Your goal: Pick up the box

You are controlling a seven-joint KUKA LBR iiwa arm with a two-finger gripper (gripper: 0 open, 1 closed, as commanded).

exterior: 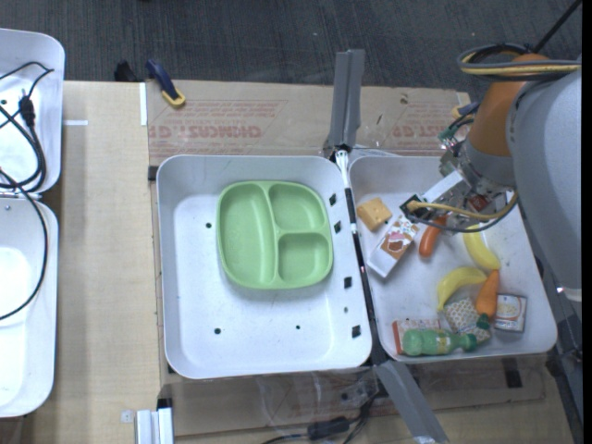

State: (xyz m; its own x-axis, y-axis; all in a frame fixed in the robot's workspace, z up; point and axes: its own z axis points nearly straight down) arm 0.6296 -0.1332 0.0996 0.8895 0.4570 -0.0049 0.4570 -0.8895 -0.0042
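End effector (467, 186) over right bin (393, 178), near box (396, 243), open or closed unclear

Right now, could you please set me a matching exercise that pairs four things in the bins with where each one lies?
Things:
1 green plate
2 white box
3 green bottle
4 cheese wedge

Places:
A on its side along the right bin's near wall
B in the left bin
C right bin, by its left wall, between wedge and bottle
D right bin, closest to its far-left corner

Pairs: 1-B, 2-C, 3-A, 4-D
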